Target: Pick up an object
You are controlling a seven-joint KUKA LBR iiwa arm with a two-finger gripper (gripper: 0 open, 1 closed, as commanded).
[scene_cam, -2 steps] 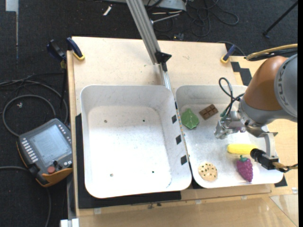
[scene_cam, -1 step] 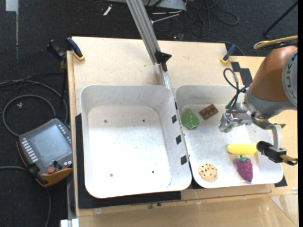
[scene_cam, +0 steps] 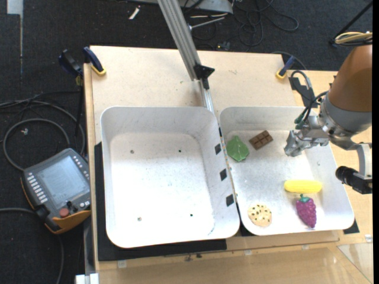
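White bins [scene_cam: 118, 129] hold a green leaf [scene_cam: 238, 149], brown chocolate [scene_cam: 260, 139], yellow banana [scene_cam: 303, 186], purple grapes [scene_cam: 307, 210] and a tan, dark-speckled cookie [scene_cam: 259, 215].

Matt, pale wood worktop [scene_cam: 154, 76]; smooth white plastic bins [scene_cam: 160, 176], faintly speckled; bare grey metal pincer [scene_cam: 294, 145]; glossy yellow toy corn [scene_cam: 303, 186].

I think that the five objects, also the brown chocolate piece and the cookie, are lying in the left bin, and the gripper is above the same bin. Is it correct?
Wrong bin. The camera view shows the chocolate piece, the cookie and the others in the right bin, with the gripper above it.
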